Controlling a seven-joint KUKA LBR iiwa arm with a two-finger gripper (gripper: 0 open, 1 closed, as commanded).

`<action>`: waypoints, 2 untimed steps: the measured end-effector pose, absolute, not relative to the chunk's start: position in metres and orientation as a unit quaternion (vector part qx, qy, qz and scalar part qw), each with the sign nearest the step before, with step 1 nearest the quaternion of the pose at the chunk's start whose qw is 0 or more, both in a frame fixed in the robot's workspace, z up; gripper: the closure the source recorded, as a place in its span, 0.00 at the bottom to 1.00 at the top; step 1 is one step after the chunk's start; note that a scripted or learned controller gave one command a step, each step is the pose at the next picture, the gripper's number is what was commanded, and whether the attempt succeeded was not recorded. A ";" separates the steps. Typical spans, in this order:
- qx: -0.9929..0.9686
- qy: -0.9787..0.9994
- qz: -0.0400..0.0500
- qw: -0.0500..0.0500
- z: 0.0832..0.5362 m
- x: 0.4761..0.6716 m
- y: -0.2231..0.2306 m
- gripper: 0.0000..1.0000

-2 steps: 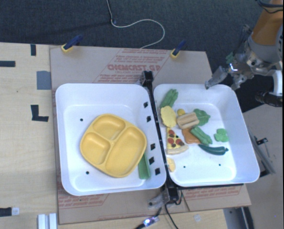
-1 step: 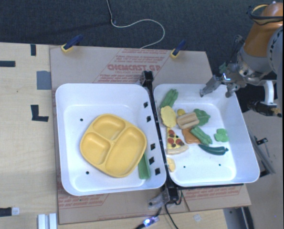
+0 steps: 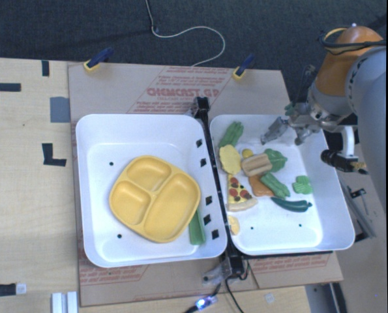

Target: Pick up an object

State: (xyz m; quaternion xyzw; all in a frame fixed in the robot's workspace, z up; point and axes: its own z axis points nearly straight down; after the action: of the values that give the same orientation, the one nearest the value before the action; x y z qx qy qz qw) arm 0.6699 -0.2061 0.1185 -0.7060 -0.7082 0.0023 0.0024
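The gripper [image 3: 286, 130] hangs over the far right part of the right bin [image 3: 330, 233], its two fingers spread apart with nothing between them. Just below and to the left of it lie the toy foods: a brown bread roll [image 3: 256, 165], a green leafy piece [image 3: 276, 158], a yellow piece [image 3: 229, 158], a pizza slice [image 3: 239, 193], a dark green pepper [image 3: 290, 204] and a small green sprig [image 3: 302, 185]. The left bin [image 3: 92, 135] holds a yellow divided plate [image 3: 154, 197], with a green strip [image 3: 195, 228] beside it. Both bins sit on a cardboard sheet [image 3: 174, 90] fixed by blue and yellow clamps [image 3: 98, 59] to a pale wooden bench [image 3: 24, 194]. Beyond is dark carpet [image 3: 63, 12] crossed by a thin white cable [image 3: 194, 31].
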 end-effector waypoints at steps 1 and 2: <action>-0.706 -0.708 0.002 0.001 0.082 0.670 -0.204 0.00; -0.705 -0.709 0.001 -0.001 0.095 0.671 -0.204 1.00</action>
State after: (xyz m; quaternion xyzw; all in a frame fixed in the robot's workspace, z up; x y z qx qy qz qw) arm 0.6711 -0.2040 0.0953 -0.7054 -0.7088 0.0010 -0.0014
